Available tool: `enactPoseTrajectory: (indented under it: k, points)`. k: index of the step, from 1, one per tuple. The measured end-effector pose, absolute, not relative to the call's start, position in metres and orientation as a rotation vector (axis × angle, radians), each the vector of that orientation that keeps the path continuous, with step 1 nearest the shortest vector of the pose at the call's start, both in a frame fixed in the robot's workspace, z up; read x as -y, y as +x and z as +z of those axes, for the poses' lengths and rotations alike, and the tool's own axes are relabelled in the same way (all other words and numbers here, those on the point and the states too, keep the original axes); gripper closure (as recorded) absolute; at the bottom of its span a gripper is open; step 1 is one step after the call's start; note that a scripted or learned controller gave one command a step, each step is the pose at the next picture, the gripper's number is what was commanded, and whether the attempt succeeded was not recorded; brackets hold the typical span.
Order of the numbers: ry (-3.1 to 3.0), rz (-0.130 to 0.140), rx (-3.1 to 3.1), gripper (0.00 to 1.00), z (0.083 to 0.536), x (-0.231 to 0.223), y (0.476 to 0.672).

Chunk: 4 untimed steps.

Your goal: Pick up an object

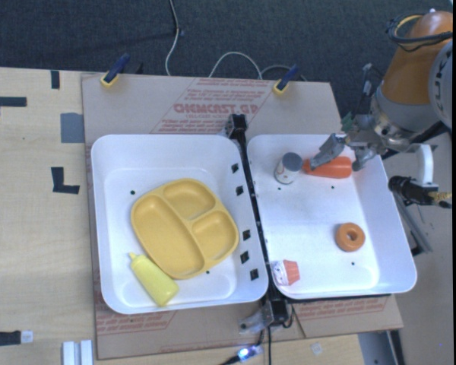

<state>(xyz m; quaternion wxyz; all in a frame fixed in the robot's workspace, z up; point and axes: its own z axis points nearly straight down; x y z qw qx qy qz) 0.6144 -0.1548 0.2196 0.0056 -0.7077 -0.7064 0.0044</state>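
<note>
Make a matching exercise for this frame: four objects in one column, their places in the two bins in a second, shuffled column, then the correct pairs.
Objects
1. yellow divided plastic plate
2. yellow squeeze bottle
3. orange ring-shaped doughnut toy
4. orange carrot-shaped toy

Places
A. right bin, far edge, beside the gripper
B. left bin, near left corner
C. right bin, right side, lying alone
D. left bin, middle

Pairs: 1-D, 2-B, 3-C, 4-A
</note>
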Motion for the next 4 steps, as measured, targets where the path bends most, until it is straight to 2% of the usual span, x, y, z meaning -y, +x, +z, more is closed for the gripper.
enactPoseTrajectory:
  k: [1, 2, 4]
  points:
    - [-2.219, 0.002, 2.222, 0.0, 0.227, 0.154, 0.617]
    - [-2.217, 0.008, 2.218, 0.0, 0.163, 0.158, 0.616]
    - [-2.22, 0.003, 2.224, 0.0, 0.083, 0.152, 0.61]
